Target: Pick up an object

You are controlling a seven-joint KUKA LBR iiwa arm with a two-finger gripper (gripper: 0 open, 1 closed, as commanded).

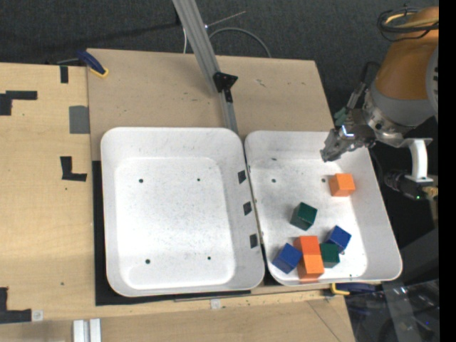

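Jaws (pixel 332 152) hover over right bin (pixel 274 148) near its far right corner, spread or pressed together: cannot tell. Nothing seen held. Orange cube (pixel 342 184) just beside, nearest candidate. Grasp and lift both remain.

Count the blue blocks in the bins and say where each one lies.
2, both in the right bin: one blue block at the near edge, left of the orange stack; another to that stack's right. Others might hide beneath the cluster.
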